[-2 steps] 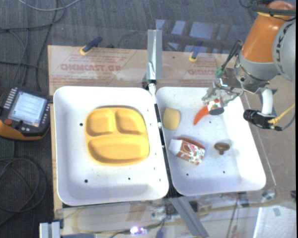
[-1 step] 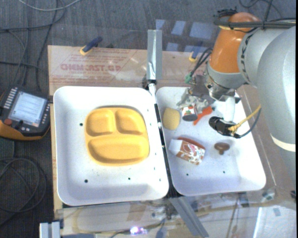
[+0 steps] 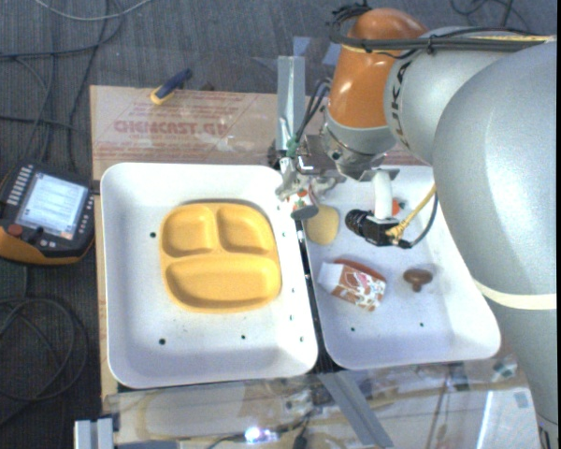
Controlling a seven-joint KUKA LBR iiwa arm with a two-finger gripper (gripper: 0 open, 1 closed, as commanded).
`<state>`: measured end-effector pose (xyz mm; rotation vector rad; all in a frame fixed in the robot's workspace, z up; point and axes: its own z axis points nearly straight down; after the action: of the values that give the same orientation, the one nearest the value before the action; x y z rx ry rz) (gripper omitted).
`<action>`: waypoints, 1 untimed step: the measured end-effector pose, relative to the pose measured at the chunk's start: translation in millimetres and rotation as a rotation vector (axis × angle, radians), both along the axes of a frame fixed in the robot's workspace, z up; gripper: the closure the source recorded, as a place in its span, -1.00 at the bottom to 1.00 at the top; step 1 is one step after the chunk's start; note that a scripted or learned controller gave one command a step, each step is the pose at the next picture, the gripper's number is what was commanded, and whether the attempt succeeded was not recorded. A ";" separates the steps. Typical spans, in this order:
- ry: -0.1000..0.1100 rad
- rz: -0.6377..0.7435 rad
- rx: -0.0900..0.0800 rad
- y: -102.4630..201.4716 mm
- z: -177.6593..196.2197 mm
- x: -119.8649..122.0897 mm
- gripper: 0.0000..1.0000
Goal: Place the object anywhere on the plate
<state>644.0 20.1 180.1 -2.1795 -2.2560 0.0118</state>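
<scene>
A yellow plate [image 3: 222, 254] with three compartments lies in the left white bin [image 3: 131, 344]. My gripper [image 3: 299, 199] hangs over the ridge between the two bins, just past the plate's far right corner. A tan rounded object [image 3: 325, 224] lies in the right bin [image 3: 421, 340] right beside the gripper, on its right. Whether the gripper touches it is hidden by the wrist. Nothing rests on the plate.
A red and white packet [image 3: 356, 283] and a small brown piece [image 3: 418, 276] lie in the right bin. A blue and yellow tool [image 3: 170, 86] sits on the board behind the bins. A handheld pendant [image 3: 43, 213] lies left of the bench.
</scene>
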 end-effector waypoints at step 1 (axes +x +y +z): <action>0.002 0.127 0.001 46.0 -0.4 -34.1 1.00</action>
<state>609.9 66.1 179.6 -2.0307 -2.3885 0.0133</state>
